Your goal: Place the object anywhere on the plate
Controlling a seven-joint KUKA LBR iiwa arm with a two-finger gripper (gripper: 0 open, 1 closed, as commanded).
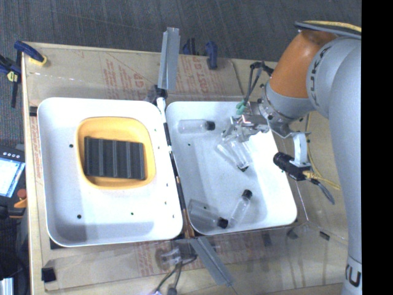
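Observation:
A yellow plate (115, 128) with a dark ridged centre lies in the left bin (61, 220). Several clear vials with black caps lie in the right bin (279, 208): one near the back left (193, 126), one in the middle right (236, 154), and two near the front (241, 206) (206, 217). My gripper (241, 129) hangs low over the back right part of the right bin, just behind and above the middle vial. Whether it touches that vial is unclear.
The arm's grey and orange wrist (301, 72) reaches in over the right bin's far right corner. Cables and a black fitting (288, 163) hang by the bin's right rim. Clamps (31, 53) and a metal bar (169, 57) sit along the bench's back edge.

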